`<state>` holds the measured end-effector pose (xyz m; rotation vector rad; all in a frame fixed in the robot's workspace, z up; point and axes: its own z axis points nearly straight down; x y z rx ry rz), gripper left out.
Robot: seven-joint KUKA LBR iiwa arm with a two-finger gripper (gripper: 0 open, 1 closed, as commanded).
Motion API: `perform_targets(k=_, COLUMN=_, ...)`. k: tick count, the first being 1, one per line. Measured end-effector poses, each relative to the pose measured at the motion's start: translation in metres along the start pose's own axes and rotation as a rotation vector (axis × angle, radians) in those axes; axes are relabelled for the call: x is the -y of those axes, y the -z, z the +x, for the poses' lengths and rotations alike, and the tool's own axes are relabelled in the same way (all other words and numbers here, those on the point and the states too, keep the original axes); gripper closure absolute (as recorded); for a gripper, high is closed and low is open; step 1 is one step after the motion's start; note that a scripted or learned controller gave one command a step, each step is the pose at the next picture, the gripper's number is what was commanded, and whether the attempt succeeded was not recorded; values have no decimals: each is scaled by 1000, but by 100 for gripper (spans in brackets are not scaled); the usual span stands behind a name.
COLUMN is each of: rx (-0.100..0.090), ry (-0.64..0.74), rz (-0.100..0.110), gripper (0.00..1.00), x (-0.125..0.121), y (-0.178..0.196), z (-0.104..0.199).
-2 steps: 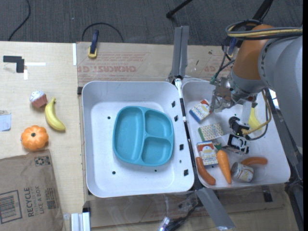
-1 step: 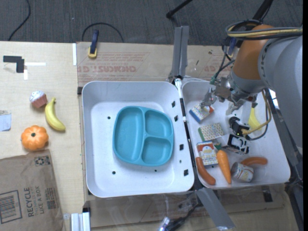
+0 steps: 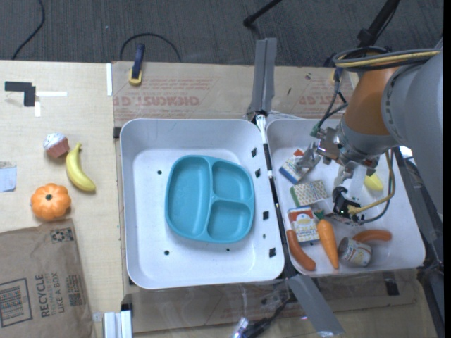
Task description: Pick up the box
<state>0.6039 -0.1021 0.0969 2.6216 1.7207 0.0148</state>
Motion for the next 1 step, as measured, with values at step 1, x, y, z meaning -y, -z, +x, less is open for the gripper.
perform_targets(k=1, rx=6, ry=-214, rz=9, gripper=0, x=-52, y=-2, z=23)
